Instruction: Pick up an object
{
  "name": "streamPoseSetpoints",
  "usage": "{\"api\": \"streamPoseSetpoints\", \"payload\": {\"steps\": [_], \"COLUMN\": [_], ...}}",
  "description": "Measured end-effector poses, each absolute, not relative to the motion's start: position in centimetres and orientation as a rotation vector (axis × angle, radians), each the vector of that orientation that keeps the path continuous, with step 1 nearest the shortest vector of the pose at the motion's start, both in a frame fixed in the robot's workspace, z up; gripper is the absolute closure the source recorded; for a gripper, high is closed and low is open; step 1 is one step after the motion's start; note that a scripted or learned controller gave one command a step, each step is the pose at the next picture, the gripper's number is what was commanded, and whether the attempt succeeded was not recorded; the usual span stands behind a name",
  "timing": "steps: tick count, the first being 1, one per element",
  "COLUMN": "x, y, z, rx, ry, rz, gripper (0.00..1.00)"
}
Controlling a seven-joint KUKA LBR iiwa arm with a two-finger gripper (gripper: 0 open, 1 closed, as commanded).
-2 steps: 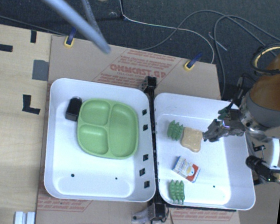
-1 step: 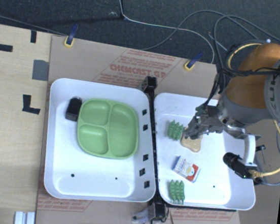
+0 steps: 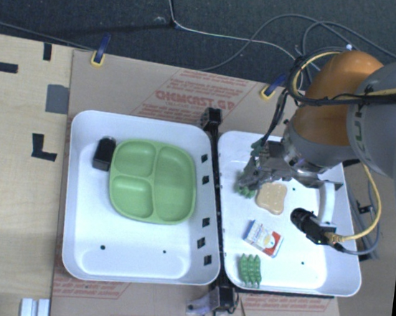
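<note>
**Claw hangs low over right bin, toast-like slice closest**

The claw [image 3: 254, 179] sits low at the near-left of the right bin [image 3: 302, 270]; from this slant it cannot be told whether it is apart or together, and nothing shows gripped. Just beside it lies a tan slice [image 3: 272, 198], flat on the floor. It looks light, stiff and thin, so its edges are probably the place to pinch. Nearer the camera lie a small packet [image 3: 263, 238], likely light and slippery, and a green block [image 3: 249, 269], well apart. The smooth white floor may let flat things slide. The left bin [image 3: 127, 256] holds a green plate [image 3: 153, 182] with a black block [image 3: 104, 153] touching its rim. Both bins rest on cardboard [image 3: 192, 95] on the table [image 3: 6, 186].
</note>
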State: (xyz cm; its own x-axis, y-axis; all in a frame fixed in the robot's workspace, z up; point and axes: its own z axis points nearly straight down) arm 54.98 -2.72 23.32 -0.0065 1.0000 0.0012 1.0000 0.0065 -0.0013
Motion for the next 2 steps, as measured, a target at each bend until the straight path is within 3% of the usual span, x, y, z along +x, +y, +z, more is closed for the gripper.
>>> {"api": "streamPoseSetpoints", "payload": {"steps": [2], "x": [58.5], "y": [7.3], "z": [22.3], "rx": [-2.214], "ry": [-2.227], "rz": [0.002], "gripper": [1.00]}}
